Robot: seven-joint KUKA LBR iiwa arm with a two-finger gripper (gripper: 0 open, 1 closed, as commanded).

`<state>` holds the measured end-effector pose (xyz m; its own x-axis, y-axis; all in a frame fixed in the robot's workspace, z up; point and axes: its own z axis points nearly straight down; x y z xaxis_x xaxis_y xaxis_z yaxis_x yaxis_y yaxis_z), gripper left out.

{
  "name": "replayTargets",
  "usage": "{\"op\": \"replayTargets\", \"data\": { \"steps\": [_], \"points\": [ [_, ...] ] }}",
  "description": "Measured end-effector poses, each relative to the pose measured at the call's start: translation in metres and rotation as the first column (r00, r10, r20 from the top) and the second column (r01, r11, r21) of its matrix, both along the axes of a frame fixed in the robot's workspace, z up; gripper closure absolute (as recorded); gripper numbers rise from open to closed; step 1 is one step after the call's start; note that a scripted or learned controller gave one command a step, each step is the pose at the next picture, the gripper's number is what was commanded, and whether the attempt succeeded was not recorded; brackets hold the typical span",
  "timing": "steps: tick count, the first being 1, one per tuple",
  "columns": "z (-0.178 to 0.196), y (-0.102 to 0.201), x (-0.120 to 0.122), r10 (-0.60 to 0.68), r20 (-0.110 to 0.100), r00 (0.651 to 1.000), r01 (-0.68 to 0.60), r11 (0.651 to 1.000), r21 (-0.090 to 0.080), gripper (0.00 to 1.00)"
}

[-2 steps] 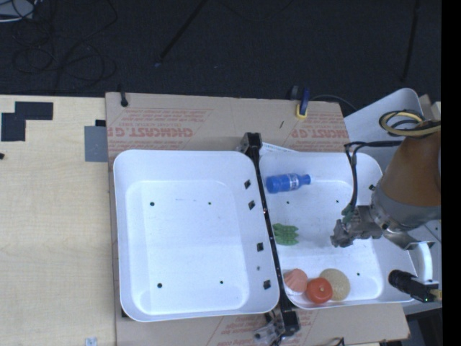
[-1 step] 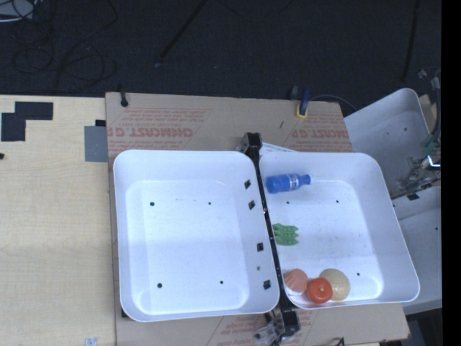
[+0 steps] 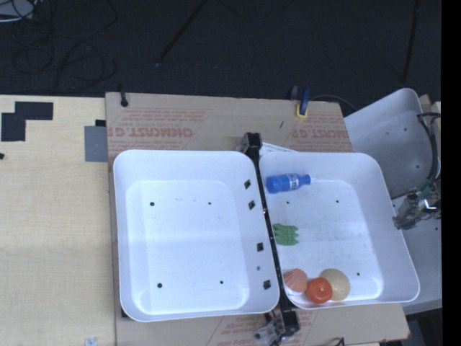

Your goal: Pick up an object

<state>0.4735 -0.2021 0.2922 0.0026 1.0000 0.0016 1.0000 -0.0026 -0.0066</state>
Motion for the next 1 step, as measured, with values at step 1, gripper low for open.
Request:
{"op": "replayTargets", "data": {
  "steps": [1],
  "points": [
    [0.0825, 0.0741, 0.0137, 0.012, 0.014, 1.0, -0.012, 1.0, -0.001, 1.0]
  ]
}}
